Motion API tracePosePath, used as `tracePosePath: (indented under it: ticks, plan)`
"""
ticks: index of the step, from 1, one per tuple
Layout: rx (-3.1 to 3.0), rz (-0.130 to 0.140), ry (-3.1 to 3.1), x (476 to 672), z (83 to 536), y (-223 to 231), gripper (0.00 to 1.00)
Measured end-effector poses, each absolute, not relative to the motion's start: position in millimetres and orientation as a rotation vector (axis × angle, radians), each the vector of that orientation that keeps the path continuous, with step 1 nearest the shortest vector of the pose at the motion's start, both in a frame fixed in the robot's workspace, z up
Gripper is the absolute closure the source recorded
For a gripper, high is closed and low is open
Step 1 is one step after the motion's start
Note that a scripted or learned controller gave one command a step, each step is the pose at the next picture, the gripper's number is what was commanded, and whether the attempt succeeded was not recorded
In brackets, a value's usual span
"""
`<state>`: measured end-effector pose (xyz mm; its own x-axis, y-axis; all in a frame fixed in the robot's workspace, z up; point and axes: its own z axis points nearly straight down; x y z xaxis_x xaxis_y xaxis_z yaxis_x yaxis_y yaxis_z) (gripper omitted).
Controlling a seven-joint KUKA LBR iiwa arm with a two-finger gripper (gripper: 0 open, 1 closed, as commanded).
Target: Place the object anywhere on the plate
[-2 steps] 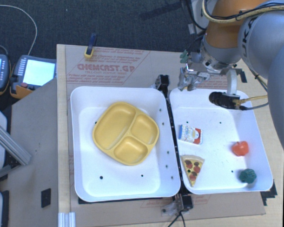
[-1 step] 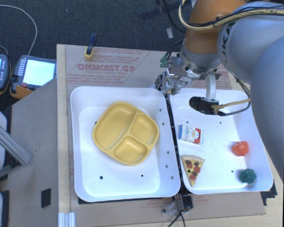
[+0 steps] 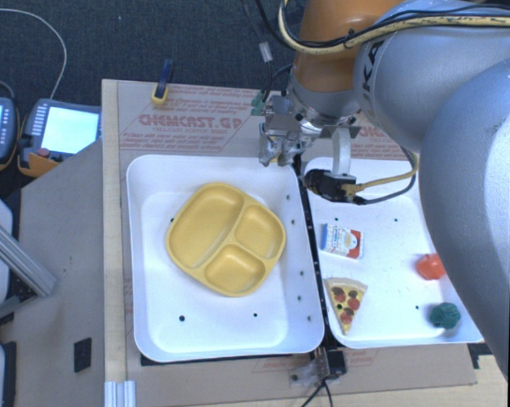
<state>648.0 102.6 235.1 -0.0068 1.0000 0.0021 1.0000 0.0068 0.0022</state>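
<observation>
Two shallow white bins sit side by side on the table (image 3: 120,235). Nearest the camera, in the right bin (image 3: 376,328), lie a toy pizza slice (image 3: 347,298) and a dark green round item (image 3: 444,314). A little farther back are an orange piece (image 3: 430,266) and a small white carton with a red and blue label (image 3: 340,241). None of these candidate objects touches the others, and none is lifted.

The left bin (image 3: 146,203) holds a yellow divided plate (image 3: 226,237) with three compartments, all bare.

Farther back, the grey arm with its orange band reaches over the far rims. Its end effector (image 3: 278,153) hangs just above the far edge of the left bin, near the divider between the bins. Its fingers are small and dark here; I cannot tell how wide they stand, though nothing appears to be between them.

The risk, as I judge it: the end effector is well apart from every object, and the flat pizza slice or carton could slip from a pinch, or a descent near the rims could strike them.
</observation>
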Motion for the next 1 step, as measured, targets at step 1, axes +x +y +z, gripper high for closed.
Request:
tracePosePath:
  ticks: [1]
  plan:
    - [2.22, 0.002, 2.222, 648.2, 234.6, 98.6, 0.0]
